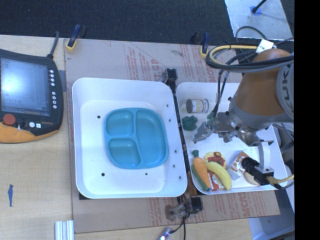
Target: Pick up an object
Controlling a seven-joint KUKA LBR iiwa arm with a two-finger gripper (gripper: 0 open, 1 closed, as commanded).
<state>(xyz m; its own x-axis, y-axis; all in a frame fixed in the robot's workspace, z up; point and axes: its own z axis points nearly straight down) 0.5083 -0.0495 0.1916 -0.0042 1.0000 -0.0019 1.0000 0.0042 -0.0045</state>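
Toy food sits in my right bin (186,91), and that's where any pick has to come from. The end effector (207,129) hangs over the middle of that bin, pointing toward the divider between the two bins. I can't tell from this angle how it stands, the metal parts blur together.

The nearest thing to it is a small dark green lump (189,122), just beside the tip on the side toward the left bin. It looks soft-edged, matte and roughly round, so it has no clear long axis. I judge it the easiest target: a short shift toward the divider and then down.

A small jar (197,105) lies on its side a little farther back. It is pale, with a label and a dark cap, and its long axis runs across the bin.

Nearer the front edge there is a cluster: an orange carrot (201,170) and a yellow banana (220,174), both elongated and slanting toward the front right, smooth plastic by the look. A red item lies between them, too small to name. A brown-and-white piece (241,165) lies by the arm's cable side.

The left bin (80,134) holds a blue divided plate (135,137), glossy, with three compartments, well apart from the end effector.

A control tablet (27,99) rests on the surface (35,184) at far left. Nothing is gripped yet as far as I can see.
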